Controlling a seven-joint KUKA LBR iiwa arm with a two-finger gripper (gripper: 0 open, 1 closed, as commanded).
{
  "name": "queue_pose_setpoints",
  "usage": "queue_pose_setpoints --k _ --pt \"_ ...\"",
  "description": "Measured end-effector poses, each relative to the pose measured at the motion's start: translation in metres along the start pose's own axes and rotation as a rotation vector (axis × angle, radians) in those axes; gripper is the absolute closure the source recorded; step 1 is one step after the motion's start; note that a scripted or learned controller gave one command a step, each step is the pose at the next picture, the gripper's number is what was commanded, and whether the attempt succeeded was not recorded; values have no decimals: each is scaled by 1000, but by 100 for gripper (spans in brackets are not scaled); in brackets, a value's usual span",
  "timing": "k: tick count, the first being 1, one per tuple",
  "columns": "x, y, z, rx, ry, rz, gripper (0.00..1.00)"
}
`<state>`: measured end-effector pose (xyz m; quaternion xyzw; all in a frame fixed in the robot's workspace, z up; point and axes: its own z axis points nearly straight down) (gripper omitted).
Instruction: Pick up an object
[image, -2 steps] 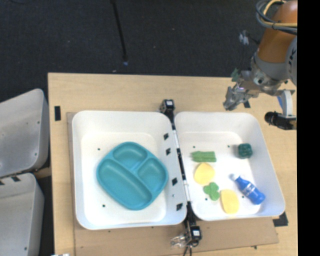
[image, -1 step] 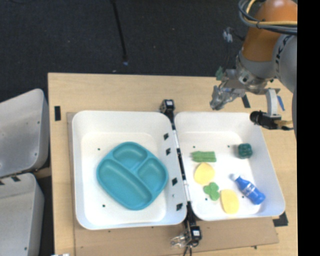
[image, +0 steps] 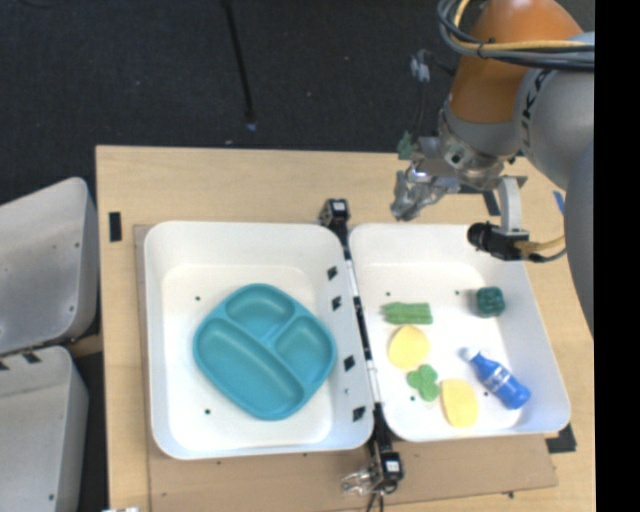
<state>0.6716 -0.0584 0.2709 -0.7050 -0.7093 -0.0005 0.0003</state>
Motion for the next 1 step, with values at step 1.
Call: queue_pose_setpoints --k 1 --pt "52 -9 -4 1 0 0 100"
